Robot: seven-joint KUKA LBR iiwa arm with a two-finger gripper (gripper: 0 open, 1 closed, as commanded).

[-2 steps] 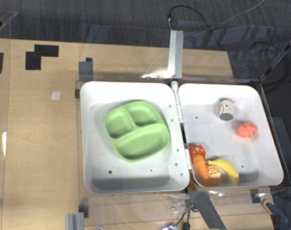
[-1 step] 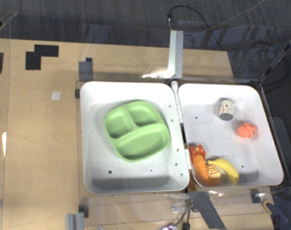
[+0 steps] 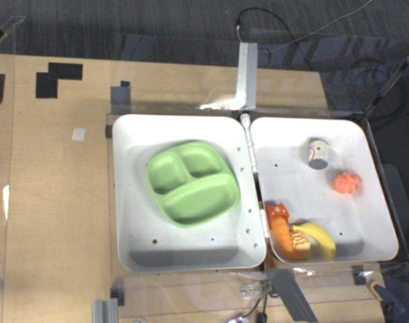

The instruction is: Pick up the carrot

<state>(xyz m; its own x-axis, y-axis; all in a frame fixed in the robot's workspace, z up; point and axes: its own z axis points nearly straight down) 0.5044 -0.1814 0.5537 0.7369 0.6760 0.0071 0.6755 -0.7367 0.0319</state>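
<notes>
Where bins (image 3: 191, 130) sit on wooden bench (image 3: 50, 200) | carrot (image 3: 281, 235) lies right | fingers: cannot tell

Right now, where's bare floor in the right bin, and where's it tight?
Open floor: the right bin's middle and far-left part, bordered by the small can, the pink toy and the divider. Crowded: near-left corner, where carrot, banana and a red piece bunch together.

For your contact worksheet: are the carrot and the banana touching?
Touching. The camera view shows the carrot and the banana pressed side by side in the right bin's near corner, with no white floor between them.
</notes>
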